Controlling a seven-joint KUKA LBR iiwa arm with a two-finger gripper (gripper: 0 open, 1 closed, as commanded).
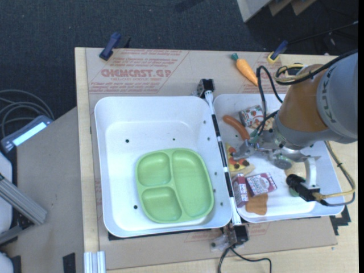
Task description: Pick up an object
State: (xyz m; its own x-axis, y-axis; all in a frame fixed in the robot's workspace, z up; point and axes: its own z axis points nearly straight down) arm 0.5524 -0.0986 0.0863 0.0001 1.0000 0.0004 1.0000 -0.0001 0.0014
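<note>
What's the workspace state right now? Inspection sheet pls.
Surface: bench bears two white bins side by side, left bin and right bin.
Job's things: right bin holds a sausage, packets and other small items.
Clutter: green tray in left bin; toy carrot on bench behind right bin.
Grippers: gripper low over right bin; grasp cannot be told.
Cables: black cable along arm; cable at bench front.
Surroundings: dark floor, clamps at bench corners.

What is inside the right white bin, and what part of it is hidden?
The right bin holds small toy foods: a sausage, a red packet, an orange piece. The arm covers its back right part, so anything there is hidden.
</note>
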